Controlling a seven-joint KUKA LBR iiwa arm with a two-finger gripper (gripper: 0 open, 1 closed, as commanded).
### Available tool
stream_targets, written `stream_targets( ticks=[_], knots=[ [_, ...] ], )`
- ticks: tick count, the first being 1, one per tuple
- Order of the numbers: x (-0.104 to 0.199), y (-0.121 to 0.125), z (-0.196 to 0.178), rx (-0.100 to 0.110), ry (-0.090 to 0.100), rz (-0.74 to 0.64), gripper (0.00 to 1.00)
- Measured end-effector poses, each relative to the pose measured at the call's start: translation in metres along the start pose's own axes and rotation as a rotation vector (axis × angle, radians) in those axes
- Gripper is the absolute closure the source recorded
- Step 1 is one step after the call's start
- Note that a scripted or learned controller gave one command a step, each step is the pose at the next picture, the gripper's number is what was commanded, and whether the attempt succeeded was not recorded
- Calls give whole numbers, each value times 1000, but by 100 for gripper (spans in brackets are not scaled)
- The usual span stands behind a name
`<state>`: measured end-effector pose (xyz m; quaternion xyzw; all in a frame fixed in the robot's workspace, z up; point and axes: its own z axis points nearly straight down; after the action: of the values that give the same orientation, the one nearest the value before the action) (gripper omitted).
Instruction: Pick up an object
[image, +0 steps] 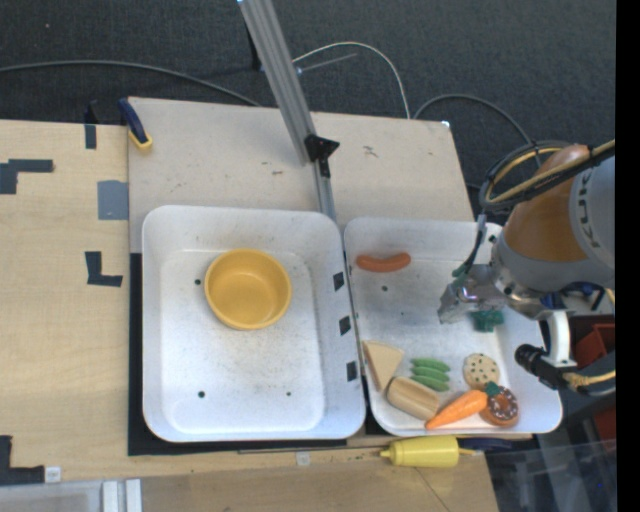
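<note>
Jaws (462, 300) sat low over the right bin (420, 235), right of its middle; whether they were spread or pressed together could not be told, and nothing showed pinched between them. A small dark green object (489, 320) lay just right of the jaws, partly under the wrist. Other pickable things in that bin: an orange sausage (383, 262) at the far left; along the near edge a cheese wedge (381, 358), a tan bread roll (412, 397), green pea pods (431, 373), a carrot (458, 408), a speckled cookie (481, 370) and a frosted donut (500, 406), all bunched close together. Left bin (170, 400) held a yellow bowl (248, 288), upright, toward its far side. A yellow bottle (425, 453) lay on the worktop (60, 330) just near of the right bin. Grey arm with orange band (545, 225) came in from the right.
</note>
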<state>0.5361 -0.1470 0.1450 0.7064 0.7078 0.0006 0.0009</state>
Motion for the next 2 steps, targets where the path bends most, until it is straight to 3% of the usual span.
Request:
stream_targets(
  ticks=[2],
  knots=[
    [-5,3,-86,0,-1,1,100]
  ],
)
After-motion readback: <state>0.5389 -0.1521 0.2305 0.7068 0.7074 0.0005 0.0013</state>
